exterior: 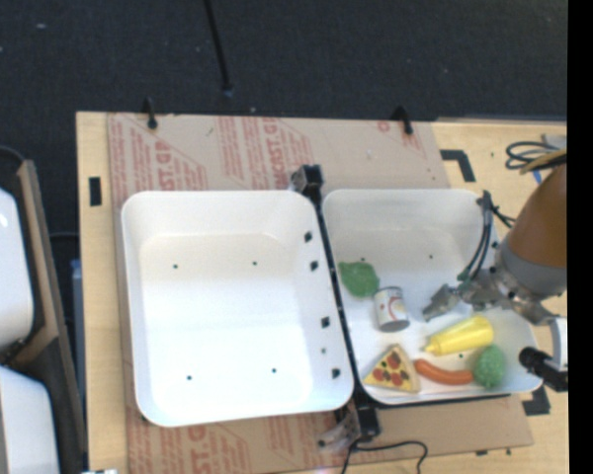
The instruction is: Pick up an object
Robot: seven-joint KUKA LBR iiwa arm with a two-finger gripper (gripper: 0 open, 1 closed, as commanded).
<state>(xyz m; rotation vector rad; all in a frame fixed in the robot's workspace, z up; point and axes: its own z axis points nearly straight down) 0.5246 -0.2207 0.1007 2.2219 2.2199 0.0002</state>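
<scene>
The right bin (pixel 405 205) holds several toys. A green leafy piece (pixel 358 277) lies near its left wall, with a small grey can (pixel 390 307) just right of it. Along the front lie a pizza slice (pixel 392 370), a red sausage (pixel 443 371) and a green broccoli-like piece (pixel 490 365). A yellow corn-shaped toy (pixel 461 337) lies above the sausage. My gripper (pixel 453 299) hangs low at the right side of this bin, just above the yellow toy and right of the can. Nothing shows held in it.
The left bin (pixel 227 215) sits beside the right one, with a black divider clip (pixel 308 178) at the back between them. Both rest on a cardboard sheet (pixel 217 151). The arm's orange band (pixel 549 220) overhangs the right bin's right wall.
</scene>
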